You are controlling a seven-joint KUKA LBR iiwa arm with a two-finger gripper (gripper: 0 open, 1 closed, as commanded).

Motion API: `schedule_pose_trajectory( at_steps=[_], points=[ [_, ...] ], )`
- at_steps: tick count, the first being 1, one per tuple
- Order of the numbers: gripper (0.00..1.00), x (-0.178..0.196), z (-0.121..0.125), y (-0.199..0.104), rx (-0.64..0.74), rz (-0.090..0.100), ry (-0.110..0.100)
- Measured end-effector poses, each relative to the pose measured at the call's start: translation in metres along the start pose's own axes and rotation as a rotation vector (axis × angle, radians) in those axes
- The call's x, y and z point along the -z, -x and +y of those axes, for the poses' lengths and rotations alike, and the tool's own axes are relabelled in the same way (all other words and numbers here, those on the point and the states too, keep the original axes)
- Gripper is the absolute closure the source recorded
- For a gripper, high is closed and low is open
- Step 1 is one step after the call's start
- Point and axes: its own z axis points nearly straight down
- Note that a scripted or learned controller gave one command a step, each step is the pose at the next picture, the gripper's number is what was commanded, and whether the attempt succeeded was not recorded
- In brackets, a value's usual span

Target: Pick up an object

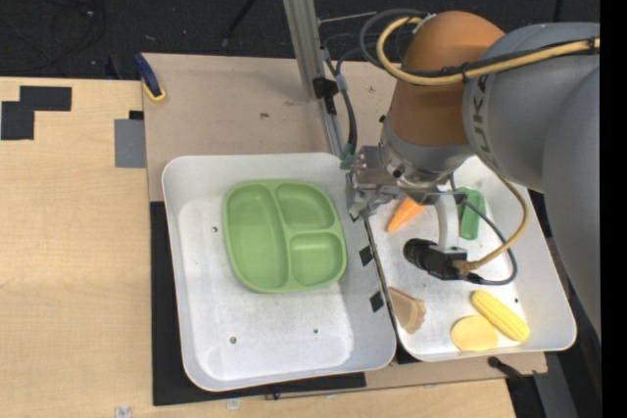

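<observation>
The grey arm (pixel 549 103) reaches in from the right, its orange band (pixel 443 73) above the wrist. The wrist points steeply downward, carrying the end effector (pixel 377 196) low. Yellow and black cables (pixel 490 255) loop around the wrist and trail below it.

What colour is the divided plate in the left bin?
Light green, plain, no pattern; the divided plate shows clearly in the camera view.

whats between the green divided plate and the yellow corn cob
In the camera view, the two bins' adjoining rims and a tan wedge-shaped piece lie between the green divided plastic plate and the yellow toy corn cob.
</observation>
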Motion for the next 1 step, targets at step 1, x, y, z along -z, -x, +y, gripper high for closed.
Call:
schedule_pose_trajectory(
  at_steps=[1],
  points=[
    [1.0, -0.0071, -0.0096, -0.049, 0.001, 0.0, 0.0]
  ],
)
